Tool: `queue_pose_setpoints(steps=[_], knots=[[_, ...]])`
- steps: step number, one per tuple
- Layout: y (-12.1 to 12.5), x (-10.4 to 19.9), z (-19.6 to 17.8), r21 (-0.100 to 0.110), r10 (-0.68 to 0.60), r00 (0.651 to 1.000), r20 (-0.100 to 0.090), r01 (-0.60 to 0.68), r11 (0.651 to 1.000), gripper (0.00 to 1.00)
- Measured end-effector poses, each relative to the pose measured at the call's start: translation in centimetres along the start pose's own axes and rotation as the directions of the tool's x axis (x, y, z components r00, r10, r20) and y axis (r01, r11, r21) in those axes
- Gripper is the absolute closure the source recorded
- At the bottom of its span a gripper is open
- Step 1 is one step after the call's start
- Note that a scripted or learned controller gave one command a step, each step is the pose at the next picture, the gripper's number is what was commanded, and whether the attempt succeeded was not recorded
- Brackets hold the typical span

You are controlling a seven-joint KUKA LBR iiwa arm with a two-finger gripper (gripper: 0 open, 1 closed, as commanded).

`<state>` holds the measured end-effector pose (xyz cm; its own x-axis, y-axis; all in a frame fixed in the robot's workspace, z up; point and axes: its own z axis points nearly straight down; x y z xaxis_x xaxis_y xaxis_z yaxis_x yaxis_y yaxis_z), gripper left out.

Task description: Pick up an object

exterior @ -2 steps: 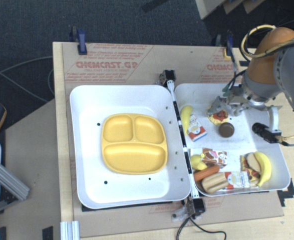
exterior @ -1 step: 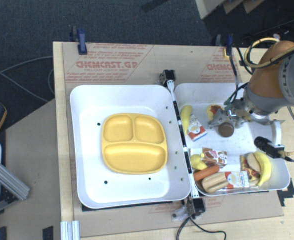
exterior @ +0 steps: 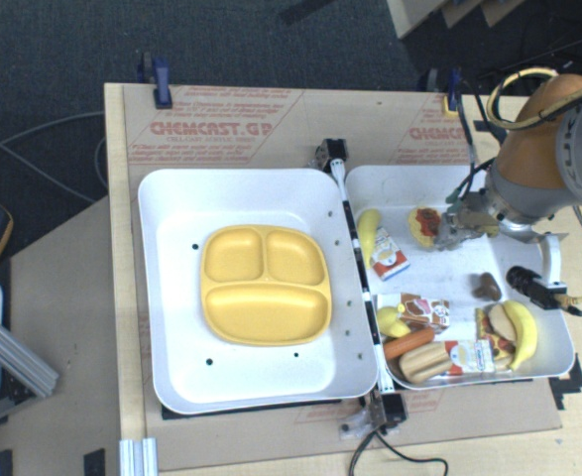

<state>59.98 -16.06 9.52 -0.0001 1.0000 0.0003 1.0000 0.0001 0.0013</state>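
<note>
Over the right bin's (exterior: 558, 365) far half, the arm (exterior: 538, 157) bends down from the tabletop's right edge, its pincer (exterior: 456, 224) lowered just beside a red-and-yellow toy food (exterior: 425, 225); I cannot tell the pincer's state.

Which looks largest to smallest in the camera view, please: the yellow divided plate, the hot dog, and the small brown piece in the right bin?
1. Yellow divided plate
2. Hot dog
3. Small brown piece
</note>
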Motion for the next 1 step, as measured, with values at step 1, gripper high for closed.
queue_pose_setpoints(steps=[1], knots=[[4.5, -3.43, -8.73, -0.012, -0.001, 1.0, 0.007, 0.001, 1.0, 1.0]])
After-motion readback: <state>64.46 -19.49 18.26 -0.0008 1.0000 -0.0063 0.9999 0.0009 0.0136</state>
